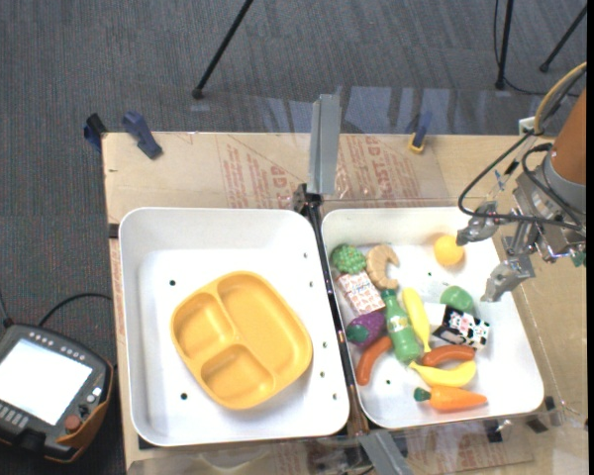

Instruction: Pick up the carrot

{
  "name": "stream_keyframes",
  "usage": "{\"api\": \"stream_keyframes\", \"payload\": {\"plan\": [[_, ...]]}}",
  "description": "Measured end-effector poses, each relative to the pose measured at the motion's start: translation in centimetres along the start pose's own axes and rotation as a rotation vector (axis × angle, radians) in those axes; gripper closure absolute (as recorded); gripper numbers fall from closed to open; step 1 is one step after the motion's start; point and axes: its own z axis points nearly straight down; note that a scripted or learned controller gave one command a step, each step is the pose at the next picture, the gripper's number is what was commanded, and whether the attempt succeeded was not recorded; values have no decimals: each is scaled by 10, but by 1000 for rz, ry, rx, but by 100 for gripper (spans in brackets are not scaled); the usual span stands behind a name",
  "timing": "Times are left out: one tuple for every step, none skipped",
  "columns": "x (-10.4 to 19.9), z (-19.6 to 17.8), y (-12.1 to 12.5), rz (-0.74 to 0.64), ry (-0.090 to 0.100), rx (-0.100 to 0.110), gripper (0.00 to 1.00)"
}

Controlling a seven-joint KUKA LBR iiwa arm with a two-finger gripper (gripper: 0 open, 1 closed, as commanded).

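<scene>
Carrot (453,398) near bin's (531,364) front right corner: probably light, stiff, smooth; best taken mid-body. Gripper (488,262) fingers apart, holding nothing.

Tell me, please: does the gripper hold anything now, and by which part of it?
Nothing is held. The gripper is open above the right bin's far right side, with nothing between its fingers. The carrot lies at the bin's near edge.

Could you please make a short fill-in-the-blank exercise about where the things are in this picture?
1. The yellow divided plate lies in the ____ bin.
2. The carrot lies near the ____ edge of the right bin.
3. The plate has ____ compartments.
4. The gripper hovers at the right bin's ____ side.

Missing words: left; front; three; right
</scene>
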Motion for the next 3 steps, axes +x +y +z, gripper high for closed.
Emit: {"api": "stream_keyframes", "payload": {"plan": [[-60,95,-24,-145,6,-4,0],[-62,162,-24,-169,6,-4,0],[-67,145,-23,-171,-8,0,100]]}}
